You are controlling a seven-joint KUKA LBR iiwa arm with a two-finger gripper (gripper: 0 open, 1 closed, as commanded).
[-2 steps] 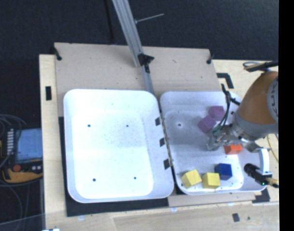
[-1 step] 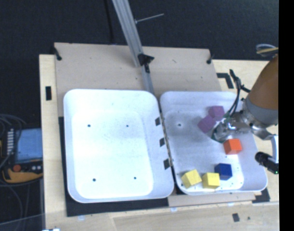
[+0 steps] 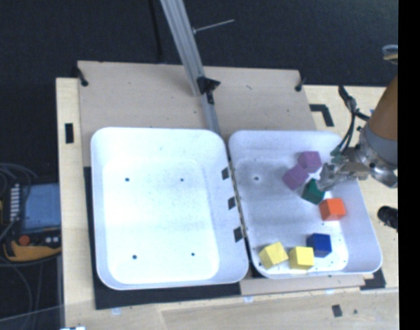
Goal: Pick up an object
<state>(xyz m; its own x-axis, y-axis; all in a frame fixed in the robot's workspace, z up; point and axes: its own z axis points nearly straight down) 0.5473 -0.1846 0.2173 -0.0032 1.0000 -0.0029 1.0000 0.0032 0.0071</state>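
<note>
So the gripper is down in the right bin, sitting right on top of the green block. The block pokes out at about 7 o'clock from the gripper tip, touching it or tucked just under it. Honestly can't tell from this angle whether the block is actually being held or just sitting beside the tip; it's all a small grey blur, so no call on how far open the thing is either.

Around the green block: an orange cube is just beside it at roughly 4 o'clock. Two purple blocks sit at about 10 to 12 o'clock, the lower purple block nearly touching the green one, the upper purple block just above that. Further out at 6 o'clock there's a blue cube near the bin's front edge, and next to it two yellow ones, the left yellow block and the right yellow block, close together.

The arm comes in from 3 o'clock and gets cut off by the frame edge, so only the wrist end and some cabling are visible. Part of the green block is hidden by the gripper.

The left bin sits alongside, touching the right one at the middle seam. A metal pole runs up at 12 o'clock from between the bins.
</note>
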